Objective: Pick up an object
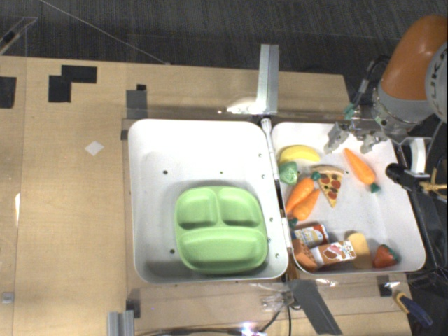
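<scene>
- Carrot, orange with a green tip, lay tilted in the far right part of the right bin, just beside and slightly nearer than the gripper.
- Hung over the far edge of that right bin, fingers spread apart with nothing between them.
- Reached in from the right on the grey arm, orange band above the wrist.
- Yellow banana rested at the far left of the same bin, left of the gripper.
- Two more carrots lay side by side near the bin's left wall, green tops pointing far-left.
- Pizza slice sat between those carrots and the lone carrot, touching neither clearly.
- Small cartons were clustered along the near side, with a yellowish piece and a strawberry further right.
- Green divided plate, three compartments, sat in the near half of the left bin, well apart from the toy food.
- Bins stood side by side on a wooden bench.
</scene>
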Tool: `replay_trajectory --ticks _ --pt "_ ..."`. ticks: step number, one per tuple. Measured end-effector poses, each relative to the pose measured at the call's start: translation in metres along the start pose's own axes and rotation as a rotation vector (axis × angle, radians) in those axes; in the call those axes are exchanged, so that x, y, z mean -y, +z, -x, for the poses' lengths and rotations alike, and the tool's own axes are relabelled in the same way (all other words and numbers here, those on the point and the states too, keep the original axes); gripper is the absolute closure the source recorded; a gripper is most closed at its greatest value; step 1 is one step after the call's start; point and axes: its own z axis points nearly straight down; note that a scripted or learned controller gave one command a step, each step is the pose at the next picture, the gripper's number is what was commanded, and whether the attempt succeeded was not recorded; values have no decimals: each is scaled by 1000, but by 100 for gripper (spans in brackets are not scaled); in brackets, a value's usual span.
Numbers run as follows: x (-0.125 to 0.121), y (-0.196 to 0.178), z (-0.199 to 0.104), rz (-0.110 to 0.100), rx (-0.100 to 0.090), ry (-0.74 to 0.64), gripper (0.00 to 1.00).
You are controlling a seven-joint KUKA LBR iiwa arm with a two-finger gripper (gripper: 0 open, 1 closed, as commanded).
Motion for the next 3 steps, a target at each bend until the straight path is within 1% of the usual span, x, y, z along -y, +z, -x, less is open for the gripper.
replay_trajectory --ticks 1,2,3 --pt "-24 101 39 2 2 -101 0" --pt "18 104 73 7 4 -153 0" --pt "76 103 77 10 5 -213 0"
